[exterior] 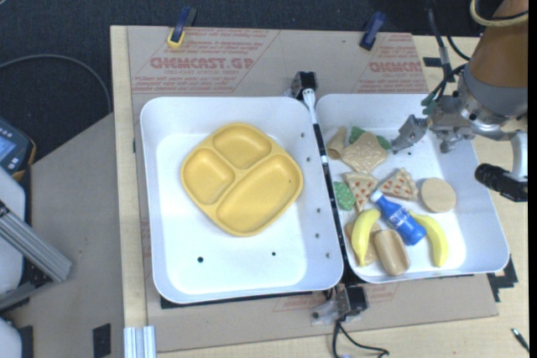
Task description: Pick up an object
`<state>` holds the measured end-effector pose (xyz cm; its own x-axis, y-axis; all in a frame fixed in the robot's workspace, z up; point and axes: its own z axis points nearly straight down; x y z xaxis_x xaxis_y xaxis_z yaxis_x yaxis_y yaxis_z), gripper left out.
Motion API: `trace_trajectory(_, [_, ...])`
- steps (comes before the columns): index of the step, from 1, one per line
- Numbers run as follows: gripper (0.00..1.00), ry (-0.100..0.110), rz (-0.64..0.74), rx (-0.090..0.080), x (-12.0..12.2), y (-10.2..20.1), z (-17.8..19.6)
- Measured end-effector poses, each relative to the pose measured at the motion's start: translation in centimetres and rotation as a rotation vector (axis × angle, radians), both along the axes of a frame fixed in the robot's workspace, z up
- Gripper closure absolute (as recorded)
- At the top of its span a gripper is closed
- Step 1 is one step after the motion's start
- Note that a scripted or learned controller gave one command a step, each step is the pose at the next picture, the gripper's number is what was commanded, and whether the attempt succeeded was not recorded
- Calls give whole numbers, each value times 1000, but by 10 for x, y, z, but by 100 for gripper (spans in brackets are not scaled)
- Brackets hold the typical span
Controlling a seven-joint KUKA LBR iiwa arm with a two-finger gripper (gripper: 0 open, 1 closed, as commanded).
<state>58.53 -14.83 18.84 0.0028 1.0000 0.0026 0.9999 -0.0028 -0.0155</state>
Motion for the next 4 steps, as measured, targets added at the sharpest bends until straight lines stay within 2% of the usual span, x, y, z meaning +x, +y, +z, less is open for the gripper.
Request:
trace_trajectory(1, [0, -15, 3, -3, 3, 0, 9])
trace_trajectory(2, [0, -11, 3, -1, 8, 2, -53])
trace_trajectory(3, [0, -16, 2, -2, 9, 2, -103])
trace_trajectory(4, [100, -23, 3, -3, 11, 2, -88])
